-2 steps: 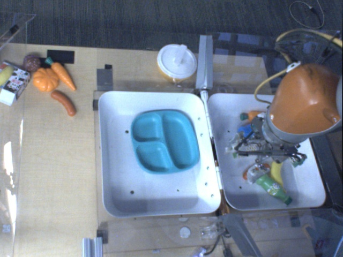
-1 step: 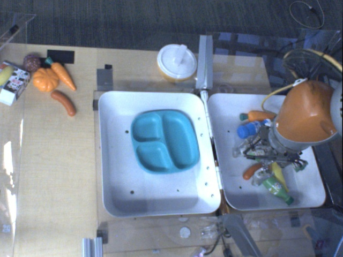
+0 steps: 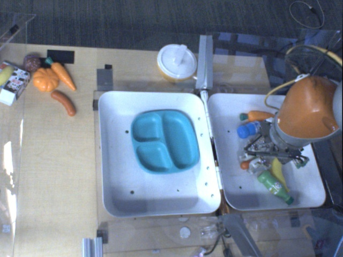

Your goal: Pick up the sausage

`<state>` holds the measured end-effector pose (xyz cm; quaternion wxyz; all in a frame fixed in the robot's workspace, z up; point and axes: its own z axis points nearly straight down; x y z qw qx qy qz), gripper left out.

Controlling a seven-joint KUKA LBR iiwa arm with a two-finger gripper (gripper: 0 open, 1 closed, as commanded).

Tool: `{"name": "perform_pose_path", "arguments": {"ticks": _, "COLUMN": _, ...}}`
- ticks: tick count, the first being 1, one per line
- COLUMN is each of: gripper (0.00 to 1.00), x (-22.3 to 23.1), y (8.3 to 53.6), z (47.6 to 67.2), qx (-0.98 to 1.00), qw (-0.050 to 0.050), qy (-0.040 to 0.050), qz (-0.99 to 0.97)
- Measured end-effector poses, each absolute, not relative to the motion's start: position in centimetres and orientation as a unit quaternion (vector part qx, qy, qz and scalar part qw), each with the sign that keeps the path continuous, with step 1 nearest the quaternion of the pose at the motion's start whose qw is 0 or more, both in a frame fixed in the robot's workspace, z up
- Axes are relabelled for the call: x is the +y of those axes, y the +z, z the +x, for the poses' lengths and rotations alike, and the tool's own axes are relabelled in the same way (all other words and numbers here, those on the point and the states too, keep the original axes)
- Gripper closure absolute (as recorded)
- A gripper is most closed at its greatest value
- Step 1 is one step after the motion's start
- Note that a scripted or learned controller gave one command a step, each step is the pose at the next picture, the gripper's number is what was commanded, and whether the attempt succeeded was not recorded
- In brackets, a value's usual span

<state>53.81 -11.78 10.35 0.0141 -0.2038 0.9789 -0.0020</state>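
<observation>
Nearest the camera, well to the view's right of the blue divided plate (image 3: 163,141), a green bottle (image 3: 274,183) lay on its side in the right bin (image 3: 316,194), with a yellow banana (image 3: 277,170) just beside it on the far side. Above these two, also right of the plate, hung the claw (image 3: 270,151), its dark metal parts low over the clutter. Whether it was wide or narrow could not be told, and nothing could be seen held in it. A small orange piece (image 3: 245,165) sat between the claw and the plate, on the right bin's floor. The arm's orange band (image 3: 306,108) bulked over the claw, further right of the plate. A little farther back, right of the plate, a blue cap-like thing (image 3: 249,130) rested next to an orange carrot-shaped thing (image 3: 260,115). The plate itself lay alone in the middle of the left bin (image 3: 115,197), flat and upright. The sausage (image 3: 63,102), reddish orange and slightly curved, lay on the bare desk (image 3: 48,170) well to the view's left of the plate, outside both bins and well apart from the claw. Just beyond it, still left of the plate, sat a small orange pumpkin (image 3: 45,79) touching a carrot (image 3: 65,75), with a dark purple round thing (image 3: 32,62) and a printed carton (image 3: 13,82) nearby. Farthest from the camera, behind the plate and outside the bins, stood a white lidded cup (image 3: 177,62).
</observation>
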Motion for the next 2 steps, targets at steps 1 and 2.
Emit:
{"name": "perform_pose_path", "arguments": {"ticks": 1, "gripper": 1.0, "x": -9.3, "y": 9.0, "z": 62.7, "qx": 0.992, "qw": 0.01, "qy": -0.0005, "qz": -0.129}}
{"name": "perform_pose_path", "arguments": {"ticks": 2, "gripper": 1.0, "x": -3.6, "y": 18.8, "z": 67.1, "qx": 0.997, "qw": 0.006, "qy": 0.0005, "qz": -0.073}}
